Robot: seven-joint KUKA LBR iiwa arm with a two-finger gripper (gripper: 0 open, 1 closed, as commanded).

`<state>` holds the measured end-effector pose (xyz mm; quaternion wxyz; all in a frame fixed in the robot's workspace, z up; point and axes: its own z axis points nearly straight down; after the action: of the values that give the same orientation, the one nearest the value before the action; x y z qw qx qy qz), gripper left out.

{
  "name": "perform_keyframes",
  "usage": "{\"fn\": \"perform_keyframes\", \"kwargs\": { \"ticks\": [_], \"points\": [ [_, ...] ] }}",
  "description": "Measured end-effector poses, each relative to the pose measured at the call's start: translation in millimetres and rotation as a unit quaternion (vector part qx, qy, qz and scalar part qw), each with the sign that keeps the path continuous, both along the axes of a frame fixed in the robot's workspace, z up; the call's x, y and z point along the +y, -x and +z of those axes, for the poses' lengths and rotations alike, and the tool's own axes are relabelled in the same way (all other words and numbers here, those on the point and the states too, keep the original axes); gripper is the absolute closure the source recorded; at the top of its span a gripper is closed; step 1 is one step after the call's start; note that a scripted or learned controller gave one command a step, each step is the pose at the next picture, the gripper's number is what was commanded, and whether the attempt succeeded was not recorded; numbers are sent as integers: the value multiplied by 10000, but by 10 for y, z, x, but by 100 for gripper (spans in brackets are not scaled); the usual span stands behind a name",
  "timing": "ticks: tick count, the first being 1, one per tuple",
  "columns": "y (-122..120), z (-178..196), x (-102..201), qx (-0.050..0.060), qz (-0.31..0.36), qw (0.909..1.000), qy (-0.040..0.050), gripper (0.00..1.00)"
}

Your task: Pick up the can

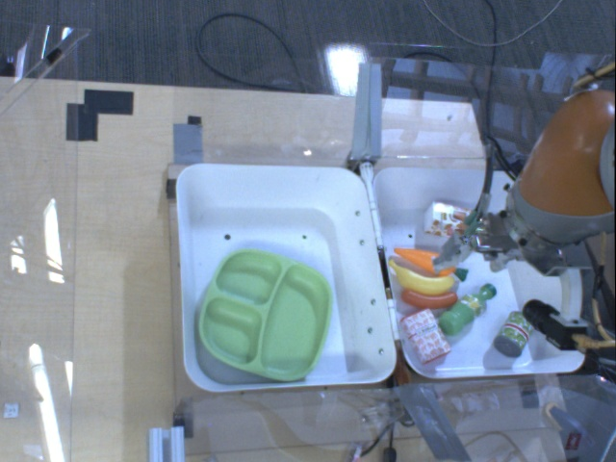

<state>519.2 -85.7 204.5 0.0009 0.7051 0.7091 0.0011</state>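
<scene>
A wooden bench seen from above carries two shallow white plastic bins side by side. The left bin holds a pale green divided plastic tray with three compartments, lying flat toward the bin's near left corner. The right bin holds a cluster of small items along its left side: an orange plastic carrot lies at the far end of the group, a yellow toy banana sits just beside it, a reddish-orange sausage-shaped toy lies just nearer than the banana, and a small pink-and-white patterned box rests in the near left corner. A green plastic bottle with a yellow label lies on its side near the middle of this bin. The can, a small cylinder with a green-and-white label, lies tilted toward the bin's near right corner, well apart from the gripper. A white printed packet rests toward the far side. The grey arm with its orange band reaches in from the right, and its two-finger gripper hangs low over the carrot and banana. Whether the claw is apart or together cannot be told here. A black cable loops on the dark floor beyond the bench.
</scene>
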Motion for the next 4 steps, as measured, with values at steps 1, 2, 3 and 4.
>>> {"fn": "perform_keyframes", "kwargs": {
  "ticks": [1, 2, 3, 4],
  "points": [
    [-720, -679, -498, -4, -1073, 9942, -1, 0],
    [-1086, -1111, -455, 24, -2146, 9767, -14, 0],
    [-843, -643, -1029, -20, -523, 9986, 10, 0],
    [-1150, -961, -632, 43, -1098, 9939, 31, 0]
  ]
}}
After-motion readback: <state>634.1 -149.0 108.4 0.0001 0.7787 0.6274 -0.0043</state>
